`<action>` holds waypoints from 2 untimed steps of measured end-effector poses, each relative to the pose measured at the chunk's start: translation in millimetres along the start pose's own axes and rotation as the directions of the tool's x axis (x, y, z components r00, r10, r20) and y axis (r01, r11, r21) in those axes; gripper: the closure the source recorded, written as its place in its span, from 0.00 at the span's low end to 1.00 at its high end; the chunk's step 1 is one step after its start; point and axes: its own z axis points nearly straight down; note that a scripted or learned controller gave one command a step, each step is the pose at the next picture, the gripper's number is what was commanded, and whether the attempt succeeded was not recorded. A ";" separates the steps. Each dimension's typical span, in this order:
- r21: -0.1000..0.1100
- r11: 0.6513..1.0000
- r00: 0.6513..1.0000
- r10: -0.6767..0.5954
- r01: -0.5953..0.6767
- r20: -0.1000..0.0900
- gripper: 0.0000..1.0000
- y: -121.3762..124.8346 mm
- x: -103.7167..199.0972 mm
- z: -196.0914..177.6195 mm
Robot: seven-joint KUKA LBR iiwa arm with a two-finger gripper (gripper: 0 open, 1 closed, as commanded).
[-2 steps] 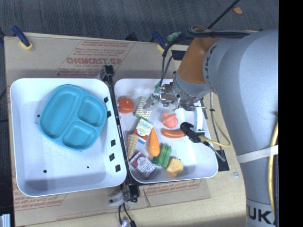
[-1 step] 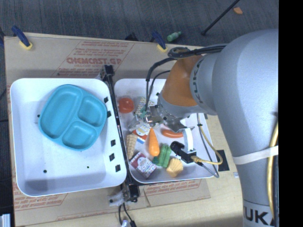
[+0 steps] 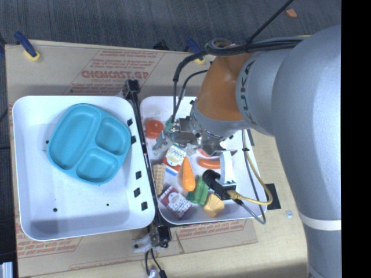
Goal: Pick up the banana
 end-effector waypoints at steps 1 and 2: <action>0.000 0.999 0.999 0.049 -0.049 0.001 0.00 9.3 43.9 0.6; 0.001 0.999 0.999 0.038 -0.038 0.000 0.00 -19.2 -7.7 0.8</action>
